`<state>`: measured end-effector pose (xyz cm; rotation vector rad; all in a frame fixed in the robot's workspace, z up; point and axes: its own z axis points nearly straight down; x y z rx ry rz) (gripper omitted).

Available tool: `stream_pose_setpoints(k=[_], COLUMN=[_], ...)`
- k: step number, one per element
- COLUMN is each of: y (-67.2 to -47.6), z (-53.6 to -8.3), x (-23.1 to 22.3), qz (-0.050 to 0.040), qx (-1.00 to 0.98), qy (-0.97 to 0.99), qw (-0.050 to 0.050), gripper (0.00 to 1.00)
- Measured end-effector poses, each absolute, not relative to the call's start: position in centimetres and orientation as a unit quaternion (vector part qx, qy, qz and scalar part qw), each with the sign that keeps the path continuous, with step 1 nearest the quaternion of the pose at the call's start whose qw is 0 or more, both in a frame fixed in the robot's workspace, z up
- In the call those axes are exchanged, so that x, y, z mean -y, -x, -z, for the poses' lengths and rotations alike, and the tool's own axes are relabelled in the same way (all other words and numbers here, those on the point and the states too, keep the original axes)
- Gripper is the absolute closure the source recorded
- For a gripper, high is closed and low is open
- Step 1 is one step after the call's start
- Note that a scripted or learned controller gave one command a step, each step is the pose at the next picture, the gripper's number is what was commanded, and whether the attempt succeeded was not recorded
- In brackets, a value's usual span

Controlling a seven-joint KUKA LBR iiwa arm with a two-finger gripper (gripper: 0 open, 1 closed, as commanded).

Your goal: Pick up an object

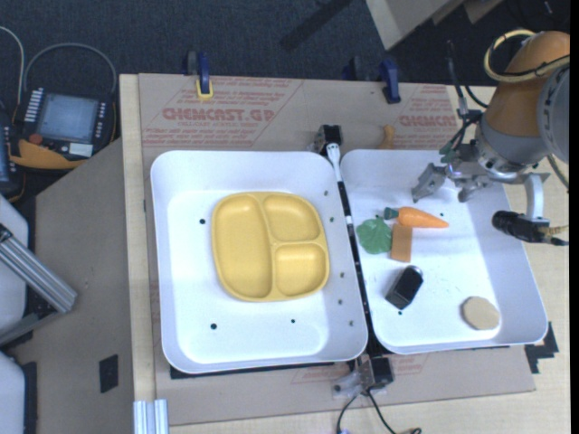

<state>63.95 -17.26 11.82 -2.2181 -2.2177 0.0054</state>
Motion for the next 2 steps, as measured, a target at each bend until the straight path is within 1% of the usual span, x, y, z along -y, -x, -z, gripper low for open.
stream_pose_setpoints(k=[1, 2], y=[-63.9, -64.1], z=[-8.2, -9.6], x=[17.2, 17.2], qz=[-0.0014, 0.0003], qx=[0.707, 0.707], qy=[0.707, 0.707], qw=[0.002, -0.001], gripper=[0.0, 1.0])
